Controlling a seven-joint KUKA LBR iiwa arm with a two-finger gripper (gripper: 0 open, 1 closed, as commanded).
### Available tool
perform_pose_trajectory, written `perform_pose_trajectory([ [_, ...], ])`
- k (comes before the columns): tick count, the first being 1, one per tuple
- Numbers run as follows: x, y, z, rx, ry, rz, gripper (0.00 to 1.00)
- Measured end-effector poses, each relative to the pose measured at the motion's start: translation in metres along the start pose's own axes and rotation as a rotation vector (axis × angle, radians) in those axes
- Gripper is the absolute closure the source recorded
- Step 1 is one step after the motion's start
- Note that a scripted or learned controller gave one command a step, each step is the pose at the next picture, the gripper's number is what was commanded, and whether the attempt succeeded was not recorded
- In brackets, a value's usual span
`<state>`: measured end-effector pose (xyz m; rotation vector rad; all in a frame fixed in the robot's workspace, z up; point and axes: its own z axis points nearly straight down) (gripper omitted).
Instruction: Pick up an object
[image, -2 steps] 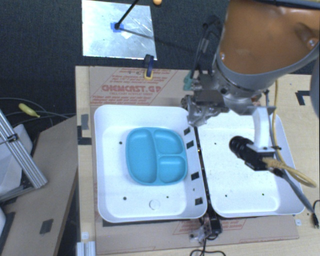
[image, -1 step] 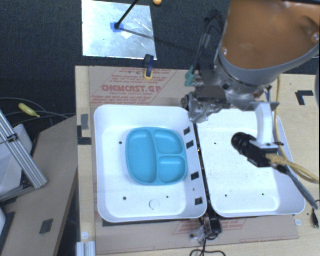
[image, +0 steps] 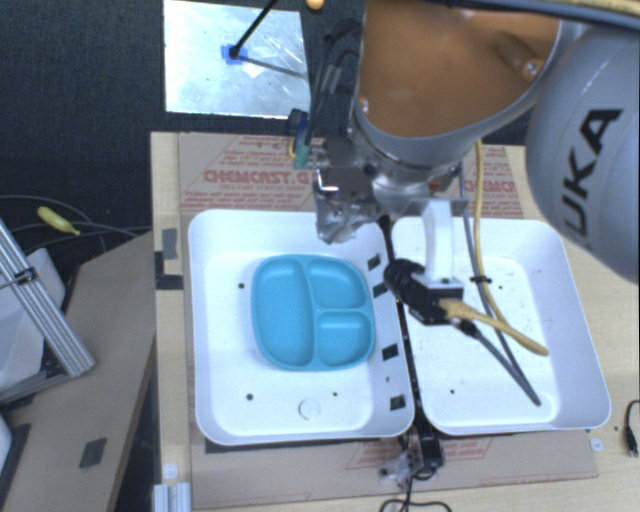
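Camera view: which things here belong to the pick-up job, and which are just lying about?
For the job:
- gripper, above the left bin's far edge
- blue divided plate, lying flat in the left bin

Just lying about:
- right bin
- printed brown sheet under both bins
- metal rail at far left

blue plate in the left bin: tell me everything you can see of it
The blue plate is light blue, looks like moulded plastic, and is a rounded rectangle. Raised ridges split it into three compartments: one large at the view's left, two smaller at its right. All look empty. It lies flat, open side up, on the floor of the left bin, nearer the divider between the bins. The gripper hangs past its far edge, apparently not touching it.
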<state>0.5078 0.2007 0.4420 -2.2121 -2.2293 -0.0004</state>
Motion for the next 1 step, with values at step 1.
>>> perform_pose_trajectory([
  [1,0.0342,-0.0213,0.0361,-0.001,0.0,0.004,1.0],
])
